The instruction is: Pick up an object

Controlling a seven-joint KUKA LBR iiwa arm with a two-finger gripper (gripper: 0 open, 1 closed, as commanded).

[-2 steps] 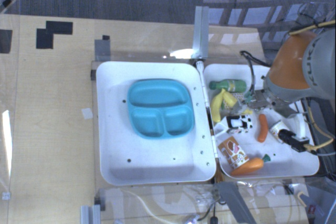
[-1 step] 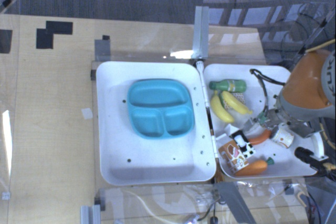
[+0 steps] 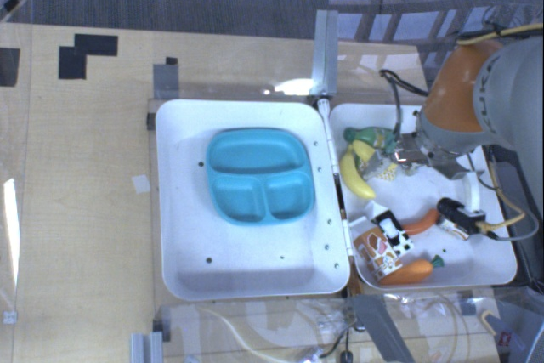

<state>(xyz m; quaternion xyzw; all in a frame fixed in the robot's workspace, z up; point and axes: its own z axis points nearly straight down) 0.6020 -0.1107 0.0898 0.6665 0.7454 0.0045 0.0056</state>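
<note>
In the camera view, the likeliest thing for picking is the yellow toy banana (image 3: 355, 172), a smooth curved piece lying lengthwise at about 9 o'clock in the right bin (image 3: 497, 269), close along its left wall. The gripper (image 3: 398, 154) hangs just to the banana's 2 o'clock, low over the bin; I cannot tell whether it is wide or narrow, and nothing visibly sits in it. Directly below it lies a small pale speckled piece (image 3: 385, 172), too blurred to name, perhaps touching the banana. At 11 o'clock in the same bin is one green toy vegetable (image 3: 367, 134). At 7 o'clock stands one brown carton with a black-and-white cow pattern (image 3: 380, 246), at 6 o'clock one orange carrot with a green tip (image 3: 410, 270), and near the middle a second orange carrot-like piece (image 3: 420, 223). The left bin (image 3: 183, 268) holds a single blue divided plate (image 3: 257, 176) with three compartments, lying at its centre. That makes two bins and seven loose things.
</note>
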